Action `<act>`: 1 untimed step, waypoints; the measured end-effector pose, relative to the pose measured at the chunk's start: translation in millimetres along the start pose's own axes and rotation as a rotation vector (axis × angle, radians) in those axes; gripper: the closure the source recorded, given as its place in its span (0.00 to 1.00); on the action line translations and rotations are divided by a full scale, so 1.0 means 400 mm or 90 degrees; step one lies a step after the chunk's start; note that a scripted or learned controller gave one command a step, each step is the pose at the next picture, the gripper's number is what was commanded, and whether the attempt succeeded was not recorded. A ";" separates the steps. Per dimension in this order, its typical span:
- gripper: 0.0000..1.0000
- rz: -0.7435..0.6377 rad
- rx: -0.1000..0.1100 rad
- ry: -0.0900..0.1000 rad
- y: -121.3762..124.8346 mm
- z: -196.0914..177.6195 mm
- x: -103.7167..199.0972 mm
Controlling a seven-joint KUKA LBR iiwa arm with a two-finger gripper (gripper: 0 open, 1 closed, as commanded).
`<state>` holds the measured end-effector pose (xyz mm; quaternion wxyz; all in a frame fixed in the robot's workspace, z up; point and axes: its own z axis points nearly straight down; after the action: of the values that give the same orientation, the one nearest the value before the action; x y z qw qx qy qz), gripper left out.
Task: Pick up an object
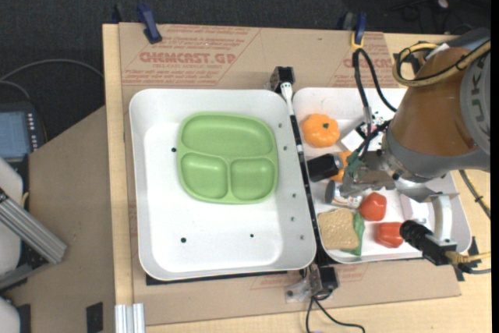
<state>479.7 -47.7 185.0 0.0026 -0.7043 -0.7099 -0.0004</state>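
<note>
On the worktop (117,168): two shallow white bins, touching side by side.

In the left bin (156,230): one green plate (228,156), divided into three compartments, lying flat toward the far half.

In the right bin (327,99), six loose things:
- One orange pumpkin (321,130) near the far left corner.
- One black block (320,167) just in front of it, close against the left wall.
- Two red things close together toward the near side: one rounded red piece (373,206) and one lower red piece (389,234).
- One tan slab (337,228) at the near left corner.
- One green strip (358,232) touching the slab's right edge.

Reaching in from the right: one arm (437,113), grey with an orange band, covering much of the right bin's right half. Gripper (352,182) low over the middle of that bin, between the black block and the rounded red piece, just beyond the tan slab. Too cluttered there to make out whether spread or closed, or whether anything is gripped.

Along the worktop's far edge: one blue clamp (148,22) beyond the left bin, and a second blue clamp (359,29) beyond the right bin.
</note>
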 end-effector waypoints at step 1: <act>1.00 0.000 -0.003 -0.002 0.000 -0.021 0.219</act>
<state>479.2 39.8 193.8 -0.0002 -0.7042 -0.7100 -0.0011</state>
